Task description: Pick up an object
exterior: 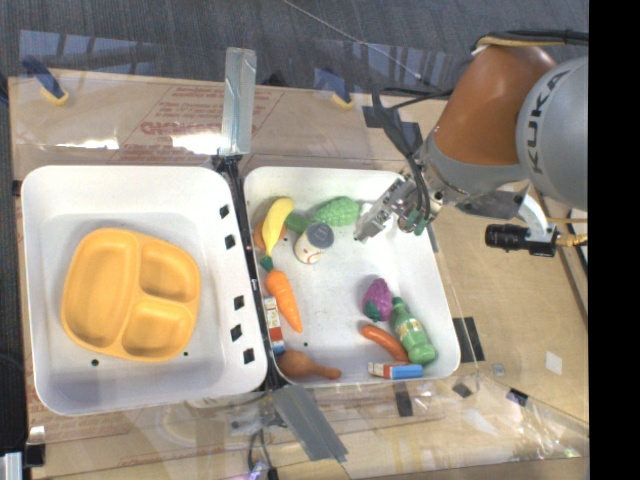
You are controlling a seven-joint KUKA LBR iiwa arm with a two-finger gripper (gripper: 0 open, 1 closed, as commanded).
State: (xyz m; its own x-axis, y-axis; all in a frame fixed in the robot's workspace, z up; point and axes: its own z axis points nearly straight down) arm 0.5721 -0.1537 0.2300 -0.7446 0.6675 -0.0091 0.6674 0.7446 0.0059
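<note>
Toy food crowds the right bin (425, 268): banana (273, 222), green corn cob (333, 212), baseball (309, 251), carrot (284, 299), purple grapes (377, 297), green bottle (412, 333), chili (383, 340). Gripper (372, 224) hangs just right of the corn cob; whether its fingers are parted I cannot tell. Yellow divided plate (130, 293) fills the left bin (45, 208).

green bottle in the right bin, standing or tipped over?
Tipped over. The green bottle lies on its side on the floor of the right bin, its length stretched along the floor, beside the purple toy.
</note>
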